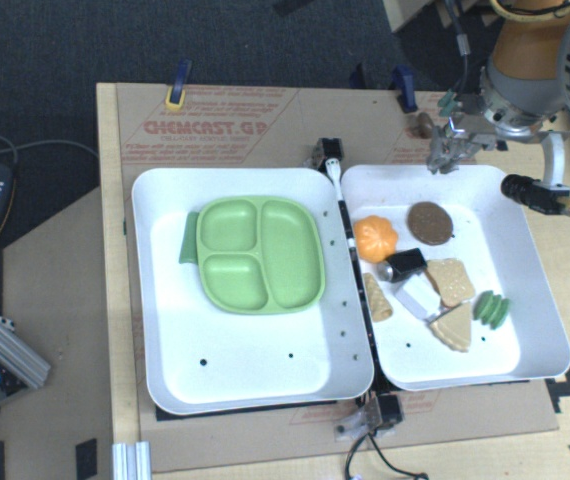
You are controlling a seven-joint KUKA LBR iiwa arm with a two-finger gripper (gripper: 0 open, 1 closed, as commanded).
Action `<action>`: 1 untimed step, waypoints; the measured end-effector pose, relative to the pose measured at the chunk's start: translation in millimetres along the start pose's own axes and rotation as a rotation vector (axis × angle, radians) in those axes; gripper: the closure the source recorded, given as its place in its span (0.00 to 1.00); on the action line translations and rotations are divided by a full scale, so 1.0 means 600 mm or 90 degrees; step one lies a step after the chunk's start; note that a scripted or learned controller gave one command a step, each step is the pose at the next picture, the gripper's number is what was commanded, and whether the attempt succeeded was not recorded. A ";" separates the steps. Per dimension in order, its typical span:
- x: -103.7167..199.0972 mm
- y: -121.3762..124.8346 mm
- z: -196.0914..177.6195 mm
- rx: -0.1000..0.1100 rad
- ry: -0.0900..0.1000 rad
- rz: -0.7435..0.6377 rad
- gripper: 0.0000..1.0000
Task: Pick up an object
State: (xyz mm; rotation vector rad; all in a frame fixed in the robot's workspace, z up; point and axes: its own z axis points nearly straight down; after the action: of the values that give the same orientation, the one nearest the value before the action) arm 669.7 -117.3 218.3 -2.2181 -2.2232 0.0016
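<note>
While the gripper (448, 158) hangs at twelve o'clock over the right bin (540, 278), finger state unclear, the orange (375, 237) lies near nine o'clock, cookie (430, 222) beside it.

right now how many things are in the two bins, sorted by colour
green: 2, the divided plate in the left bin and a small green piece in the right bin
orange: 1, the round fruit
brown: 1, the disc
tan: 3, the pieces at and
black and white: 1, the tool
total: 8
</note>
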 end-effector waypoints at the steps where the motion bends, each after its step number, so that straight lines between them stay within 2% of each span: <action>1: 0.098 -0.019 -0.008 0.001 0.001 -0.001 1.00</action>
State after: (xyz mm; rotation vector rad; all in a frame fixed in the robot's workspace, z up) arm 658.4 -58.5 222.9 -2.2144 -2.2245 0.0008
